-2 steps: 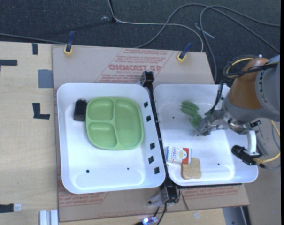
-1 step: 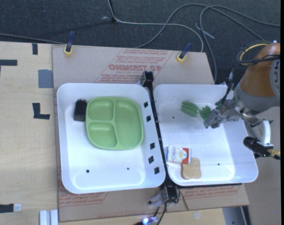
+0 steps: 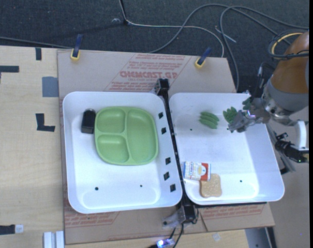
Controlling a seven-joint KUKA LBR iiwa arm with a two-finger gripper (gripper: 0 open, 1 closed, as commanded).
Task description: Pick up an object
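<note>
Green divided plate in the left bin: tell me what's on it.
The green divided plate has three compartments, all bare. A small black object lies beside its left edge, on the left bin floor. Whatever lies beneath the plate is covered.

Pale wooden tabletop (image 3: 21, 154), marked with dark tape pieces (image 3: 42, 122) toward the left. On top of it, a brown cardboard sheet (image 3: 146, 71) with red printing, pinned at its far edge by two yellow-and-blue clamps (image 3: 76, 49), one near each far corner. On the cardboard, two shallow white bins side by side, touching along a dark middle seam: left bin (image 3: 73, 190) and right bin (image 3: 259, 190). At the near edge, between the bins, a small dark fitting with wires (image 3: 181, 218). Beyond the far edge, dark carpeted floor (image 3: 53, 9) crossed by thin cables (image 3: 197, 19).
</note>
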